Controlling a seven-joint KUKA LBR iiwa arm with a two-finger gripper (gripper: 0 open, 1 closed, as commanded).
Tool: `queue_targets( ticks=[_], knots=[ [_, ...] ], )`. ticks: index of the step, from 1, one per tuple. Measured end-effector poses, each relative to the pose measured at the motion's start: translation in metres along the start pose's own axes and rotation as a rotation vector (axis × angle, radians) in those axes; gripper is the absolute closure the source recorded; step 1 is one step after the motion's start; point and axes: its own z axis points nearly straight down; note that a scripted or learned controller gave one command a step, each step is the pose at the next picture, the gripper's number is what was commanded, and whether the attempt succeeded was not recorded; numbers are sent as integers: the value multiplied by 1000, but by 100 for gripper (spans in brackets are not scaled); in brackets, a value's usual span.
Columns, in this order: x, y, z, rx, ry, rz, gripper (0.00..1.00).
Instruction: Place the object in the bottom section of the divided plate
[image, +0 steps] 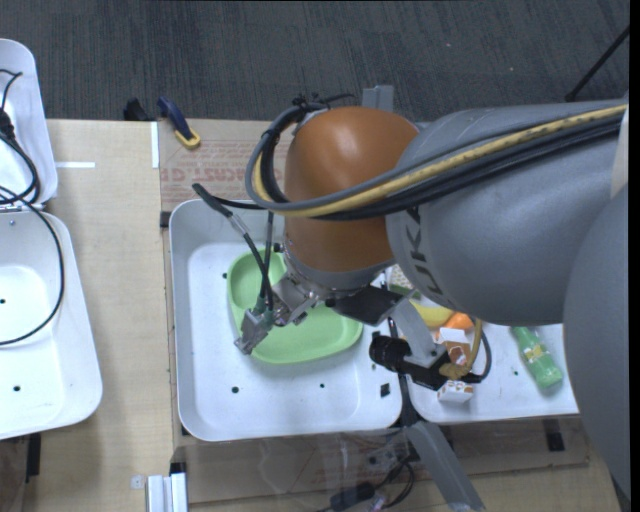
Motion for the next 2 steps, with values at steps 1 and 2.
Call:
queue_targets(
  ticks=[1, 2],
  knots=[
    [0, 0, 0, 0, 0, 0, 0],
    [0, 0, 0, 0, 0, 0, 0]
  ],
)
